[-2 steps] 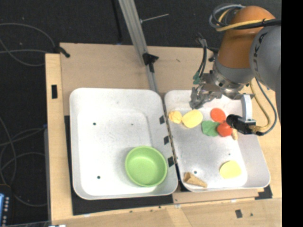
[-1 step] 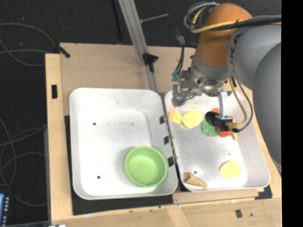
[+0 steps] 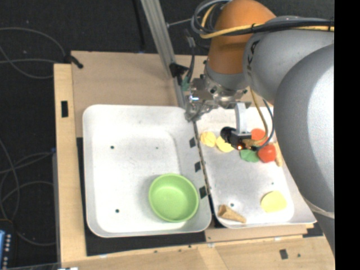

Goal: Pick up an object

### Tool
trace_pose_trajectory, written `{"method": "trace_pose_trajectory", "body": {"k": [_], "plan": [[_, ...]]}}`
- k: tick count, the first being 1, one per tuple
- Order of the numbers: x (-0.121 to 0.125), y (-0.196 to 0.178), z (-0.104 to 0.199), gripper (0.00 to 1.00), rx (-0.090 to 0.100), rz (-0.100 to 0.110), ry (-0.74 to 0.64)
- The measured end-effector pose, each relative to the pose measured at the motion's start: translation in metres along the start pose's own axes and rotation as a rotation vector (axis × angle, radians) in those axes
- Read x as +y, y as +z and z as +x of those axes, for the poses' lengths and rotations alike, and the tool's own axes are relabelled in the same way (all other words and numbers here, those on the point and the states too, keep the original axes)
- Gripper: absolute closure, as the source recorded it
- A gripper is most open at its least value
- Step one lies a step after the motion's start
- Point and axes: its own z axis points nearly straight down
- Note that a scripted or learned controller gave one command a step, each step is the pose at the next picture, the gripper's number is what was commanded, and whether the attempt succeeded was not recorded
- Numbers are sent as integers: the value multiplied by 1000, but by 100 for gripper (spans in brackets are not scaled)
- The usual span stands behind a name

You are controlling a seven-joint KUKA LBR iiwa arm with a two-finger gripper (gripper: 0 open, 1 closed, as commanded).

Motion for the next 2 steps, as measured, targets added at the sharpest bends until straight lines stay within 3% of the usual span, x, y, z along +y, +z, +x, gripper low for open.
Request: {"method": "trace_pose_trajectory", "body": {"k": [1, 2], "plan": [[25, -14, 56, 100, 4, -2, -3], [24, -14, 51, 0, -2, 2, 2]]}}
